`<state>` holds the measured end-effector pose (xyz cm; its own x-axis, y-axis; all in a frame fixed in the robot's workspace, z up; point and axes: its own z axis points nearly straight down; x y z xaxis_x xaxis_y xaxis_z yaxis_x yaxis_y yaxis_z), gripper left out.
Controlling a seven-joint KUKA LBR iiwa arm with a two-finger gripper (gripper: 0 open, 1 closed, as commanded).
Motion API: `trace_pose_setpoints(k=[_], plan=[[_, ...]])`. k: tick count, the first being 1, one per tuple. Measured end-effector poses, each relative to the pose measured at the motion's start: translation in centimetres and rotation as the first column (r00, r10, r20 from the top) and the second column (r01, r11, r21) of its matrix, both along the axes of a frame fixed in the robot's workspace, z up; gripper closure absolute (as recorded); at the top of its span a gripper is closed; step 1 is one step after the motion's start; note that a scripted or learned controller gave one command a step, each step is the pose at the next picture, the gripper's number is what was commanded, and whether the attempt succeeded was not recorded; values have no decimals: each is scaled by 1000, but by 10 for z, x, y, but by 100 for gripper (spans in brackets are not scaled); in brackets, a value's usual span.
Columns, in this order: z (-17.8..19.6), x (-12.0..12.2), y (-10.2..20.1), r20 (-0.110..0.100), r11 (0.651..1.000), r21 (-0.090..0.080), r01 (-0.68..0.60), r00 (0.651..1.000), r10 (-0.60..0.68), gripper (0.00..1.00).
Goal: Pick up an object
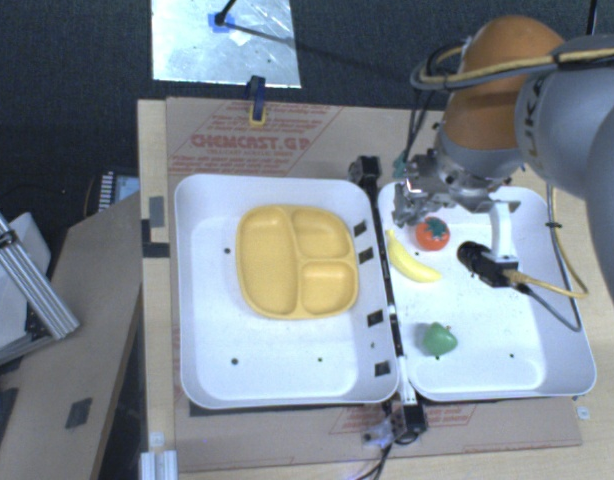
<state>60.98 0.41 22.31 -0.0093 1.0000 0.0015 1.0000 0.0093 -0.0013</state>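
The gripper (415, 206) hangs low in the right bin (562, 363) just beside the tomato (432, 233), likely lining up a grasp, though whether it grips anything I cannot tell; the banana (411, 259) lies nearby.

cardboard sheet (249, 140) printed apparently "CHEMCAST G9"

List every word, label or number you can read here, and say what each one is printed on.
"CHEMCAST G P": red print on the brown board behind the left bin; the last characters are uncertain.
Red print on the same board's front edge, below the bins: too small and partly hidden to read.
Dark lettering on the arm's grey housing: cut off, unreadable.
Nothing readable on the yellow tray or the toy food.
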Motion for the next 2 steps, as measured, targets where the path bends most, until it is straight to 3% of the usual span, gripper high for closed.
trace_pose_setpoints(k=[2], plan=[[-16,-47,100,-1,1000,0,-1,1000,1,100]])
